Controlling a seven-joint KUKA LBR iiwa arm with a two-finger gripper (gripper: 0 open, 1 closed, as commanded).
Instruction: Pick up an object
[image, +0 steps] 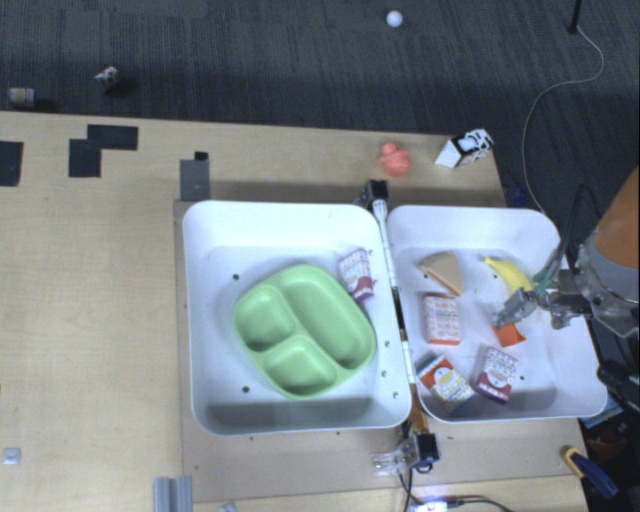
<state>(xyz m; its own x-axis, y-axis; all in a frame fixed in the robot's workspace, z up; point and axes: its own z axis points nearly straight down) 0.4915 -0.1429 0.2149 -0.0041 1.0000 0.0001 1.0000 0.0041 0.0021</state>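
Two shallow white bins are seen side by side on a light wooden bench (90, 320). In the left white bin (215, 250), a light green plastic plate with three sections (303, 328) is laid flat near the middle. A small red and white packet (356, 274) is seen just beside the plate's upper right edge, near the wall between the bins. In the right white bin (520, 225), several small things are spread out. A tan wedge-shaped piece (441, 270) is seen near the top left, and a yellow banana (506, 272) lies to its right. An orange and white snack box (442, 319) is placed below the wedge. A small orange block (510, 335) is seen near the middle of the bin. Two small red and white cartons (495, 373) are found near the bin's lower edge, one on the left and one on the right. The grey arm's two-finger gripper (524, 304) is reached in from the right and is placed over the right bin, between the banana and the orange block. It cannot be told whether anything is held by it. On the bench behind the bins, a small pink lump (395, 158) and a black and white toy (466, 147) are seen.
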